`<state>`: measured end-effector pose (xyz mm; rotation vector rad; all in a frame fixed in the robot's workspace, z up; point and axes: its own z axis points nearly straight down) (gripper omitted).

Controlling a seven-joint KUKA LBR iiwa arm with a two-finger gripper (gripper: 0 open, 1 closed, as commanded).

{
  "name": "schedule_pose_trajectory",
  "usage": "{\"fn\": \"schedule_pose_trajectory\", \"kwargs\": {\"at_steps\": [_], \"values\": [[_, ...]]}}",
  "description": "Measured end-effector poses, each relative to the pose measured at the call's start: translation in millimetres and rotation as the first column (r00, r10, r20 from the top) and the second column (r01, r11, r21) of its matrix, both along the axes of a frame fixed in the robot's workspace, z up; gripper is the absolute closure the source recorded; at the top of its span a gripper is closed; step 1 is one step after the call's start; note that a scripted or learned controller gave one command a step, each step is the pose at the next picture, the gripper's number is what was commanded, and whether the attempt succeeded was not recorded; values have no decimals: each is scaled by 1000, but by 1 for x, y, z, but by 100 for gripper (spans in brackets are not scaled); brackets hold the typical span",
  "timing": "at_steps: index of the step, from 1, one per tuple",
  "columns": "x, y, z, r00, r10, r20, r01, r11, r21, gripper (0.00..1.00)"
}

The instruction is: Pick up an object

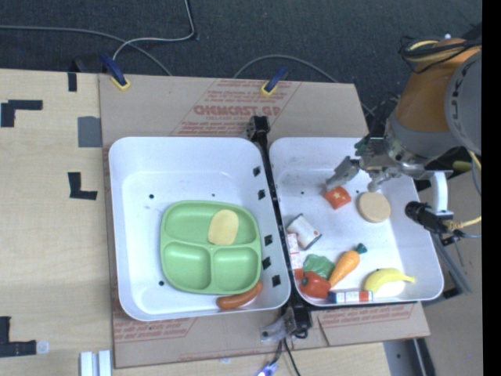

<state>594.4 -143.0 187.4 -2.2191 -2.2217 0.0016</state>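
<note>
My gripper (pixel 362 177) hangs open over the back of the right bin (pixel 415 245), with nothing between its fingers. One finger (pixel 344 169) stands just behind a small red block (pixel 338 198). The other finger (pixel 380 180) is just behind a tan round piece (pixel 374 207). Lower in the same bin lie a carrot (pixel 344 265), a banana (pixel 387 280), a white packet (pixel 303 229), a red and green vegetable (pixel 315 276) and a thin marker (pixel 348 296).
The left bin (pixel 137 171) holds a green divided plate (pixel 196 261) with a yellow piece (pixel 223 227) on it and a sausage (pixel 239 297) by its front edge. The arm's orange band (pixel 427 92) rises at the right. Cables run behind the bench.
</note>
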Motion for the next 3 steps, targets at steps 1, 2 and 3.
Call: {"fn": "schedule_pose_trajectory", "kwargs": {"at_steps": [1,2,3], "values": [[19,-18,-101,1000,0,5,0,1000,-1,0],[19,-18,-91,1000,0,6,0,1000,-4,100],[54,51,-3,1000,1,2,-1,1000,0,100]]}}
